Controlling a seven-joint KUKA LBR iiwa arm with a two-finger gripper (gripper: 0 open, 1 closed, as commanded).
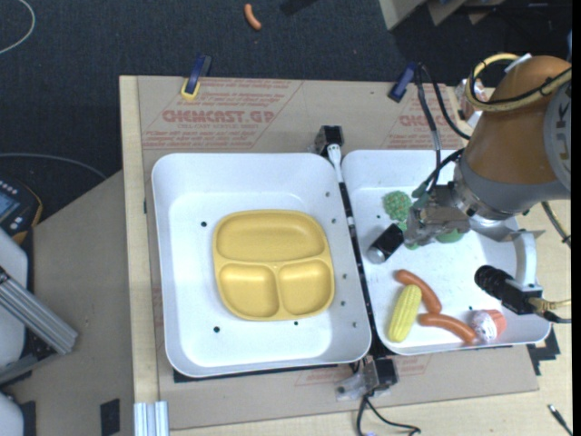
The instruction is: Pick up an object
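My gripper (425, 229) hangs low over the back of the right bin (508, 339). It sits just right of a green broccoli piece (396, 203), and another bit of green (448, 235) shows under its right side. A small black block (386, 242) lies just left of and below it. Nearer the front lie a yellow corn cob (405, 312), an orange sausage (418, 289) and a second orange sausage (447, 326). A small red and white object (486, 323) rests at the front right.
The left bin (182, 243) bears a yellow three-compartment plate (271, 263). A black cylinder on a grey bracket (501, 284) juts over the right bin's right side. The arm's orange band (517, 116) looms above the right bin's back corner.
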